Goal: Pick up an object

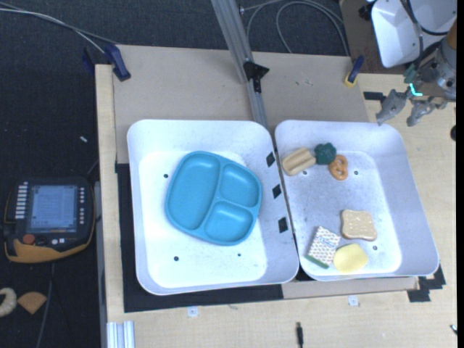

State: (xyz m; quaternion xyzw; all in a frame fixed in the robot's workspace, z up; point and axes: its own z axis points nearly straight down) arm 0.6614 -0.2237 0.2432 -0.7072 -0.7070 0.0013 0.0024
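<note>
Nearest the camera, along the front edge of the right bin (417, 216), a checkered sponge-like block (323, 246) leans against a yellow lemon-shaped piece (350, 258), with a toast slice (358, 225) lying flat just behind them. They sit loose and unsorted, as things scattered for grasp trials would. In the left bin (145, 216) a blue divided plate (214, 196) lies slightly skewed near the middle, apart from the food pieces. Farther back in the right bin a tan bread roll (298, 160), a dark green broccoli-like piece (325, 152) and a small pretzel (338, 167) cluster together, the roll and the green piece touching or nearly so. Beyond the bin's far right corner the gripper (403, 109) hangs over the bare bench, its two fingers spread apart with nothing between them. All the pickable items lie below and to the camera's left of it, the pretzel cluster being closest, the toast group well apart. The pick appears not yet begun.
</note>
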